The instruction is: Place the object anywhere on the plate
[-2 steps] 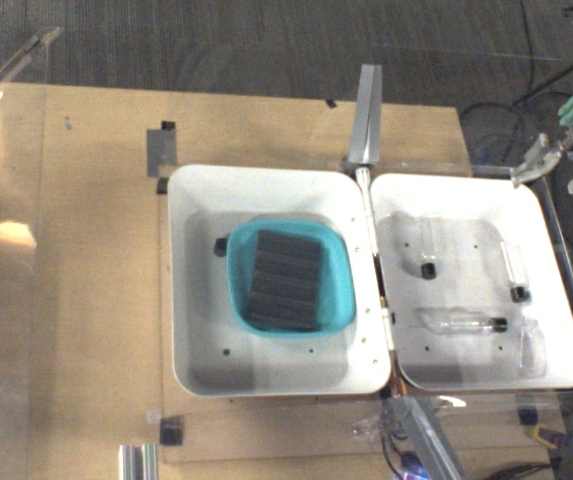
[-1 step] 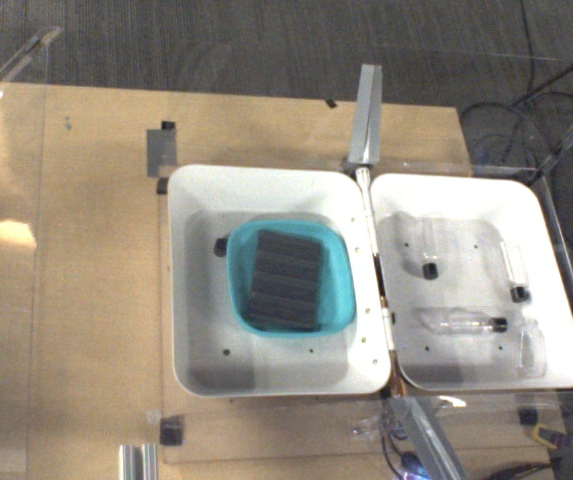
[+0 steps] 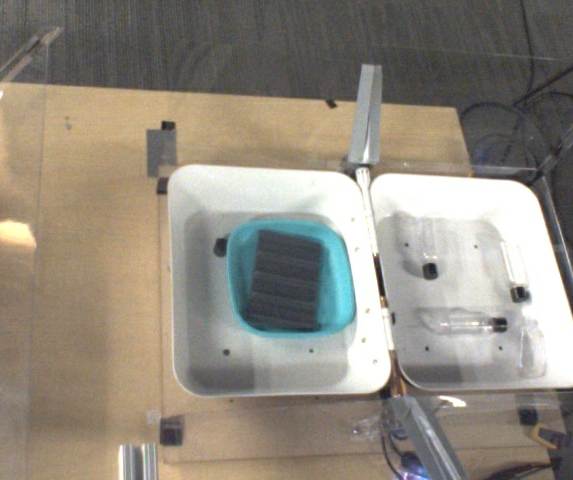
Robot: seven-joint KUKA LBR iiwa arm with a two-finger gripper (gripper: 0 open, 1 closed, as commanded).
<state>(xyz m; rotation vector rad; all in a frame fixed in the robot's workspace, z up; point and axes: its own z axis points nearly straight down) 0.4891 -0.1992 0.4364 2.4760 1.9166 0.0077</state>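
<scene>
No writing or brand names can be read on anything. Two white bins are seen side by side on the table. In the left bin, one teal plate is set near the middle, a bit toward the far edge. One dark grey ridged block is laid on the plate, inside its rim, with its long side running from the far edge to the near edge. One small dark thing is seen just beside the plate's left edge, but what it is cannot be told. In the right bin, about four clear tubes with black caps can be counted, though they are hard to see: one tube is laid flat near the near edge, one by the right edge, one near the middle, and one faint one in the near right corner. The hand is not seen, so its state cannot be told.
</scene>
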